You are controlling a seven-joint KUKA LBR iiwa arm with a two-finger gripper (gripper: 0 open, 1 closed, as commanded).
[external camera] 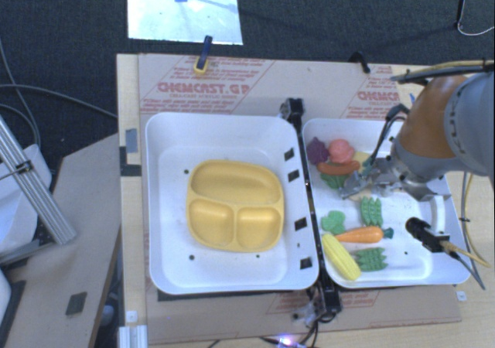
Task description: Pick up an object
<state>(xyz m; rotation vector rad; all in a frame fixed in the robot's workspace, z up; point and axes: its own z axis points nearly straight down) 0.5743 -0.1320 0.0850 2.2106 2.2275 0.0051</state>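
From the camera view, I reach in from three o'clock over the right bin point(433, 273), my jaws point(357, 185) low near its middle; I cannot tell how far they are parted or whether anything sits in them. Toy food surrounds me: a purple piece point(317, 151) and a pink one point(341, 150) at eleven o'clock, a carrot point(360, 236) and corn cob point(340, 255) at six. The left bin point(166, 207) carries a yellow divided tray point(234, 205) on the counter point(232, 83).
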